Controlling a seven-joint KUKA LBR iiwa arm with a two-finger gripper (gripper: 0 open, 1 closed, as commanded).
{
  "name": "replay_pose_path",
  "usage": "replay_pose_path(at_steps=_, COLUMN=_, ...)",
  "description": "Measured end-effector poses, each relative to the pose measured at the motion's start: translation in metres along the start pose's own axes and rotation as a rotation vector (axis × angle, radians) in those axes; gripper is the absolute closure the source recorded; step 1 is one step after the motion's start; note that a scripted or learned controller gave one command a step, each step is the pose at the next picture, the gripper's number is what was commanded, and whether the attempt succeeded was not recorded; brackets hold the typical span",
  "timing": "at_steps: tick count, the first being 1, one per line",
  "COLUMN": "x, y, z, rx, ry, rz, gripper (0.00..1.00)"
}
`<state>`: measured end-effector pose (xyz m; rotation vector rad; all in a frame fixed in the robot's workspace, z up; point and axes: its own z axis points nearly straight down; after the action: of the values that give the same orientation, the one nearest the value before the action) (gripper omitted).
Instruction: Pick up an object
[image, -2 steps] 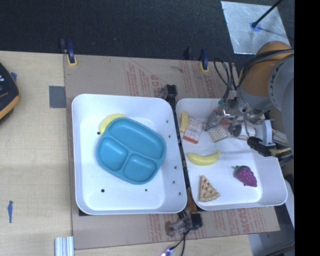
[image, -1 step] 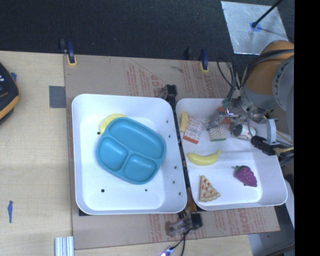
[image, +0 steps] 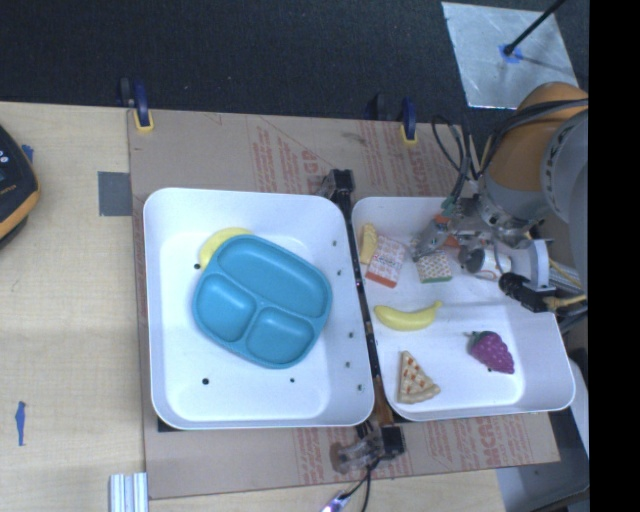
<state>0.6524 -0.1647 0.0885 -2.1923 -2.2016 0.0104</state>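
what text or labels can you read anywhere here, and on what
Nothing reads clearly.
Cardboard sheet: red print along its edges, too blurred to read.
Small packet in the right bin: red and white label, too small to read.
Yellow device at the left edge: markings illegible.

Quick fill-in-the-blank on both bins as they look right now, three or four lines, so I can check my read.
1. The blue divided tray lies in the ____ bin.
2. The banana lies in the ____ bin.
3. The pizza slice lies just below the ____.
4. The grapes are ____ in colour.

Missing words: left; right; banana; purple
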Motion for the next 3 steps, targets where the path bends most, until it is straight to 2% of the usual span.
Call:
replay_pose_path(at_steps=1, x=0.0000, y=0.0000, z=0.0000, rx=0.000, ry=0.000, rz=-0.001, gripper=0.00)
replay_pose_path(at_steps=2, x=0.0054, y=-0.0002, z=-0.0003, rx=-0.004, ry=-0.009, rz=0.002, gripper=0.00)
replay_pose_path(at_steps=3, x=-0.0025, y=0.0008, z=-0.0005, rx=0.000, ry=0.004, rz=-0.002, gripper=0.00)
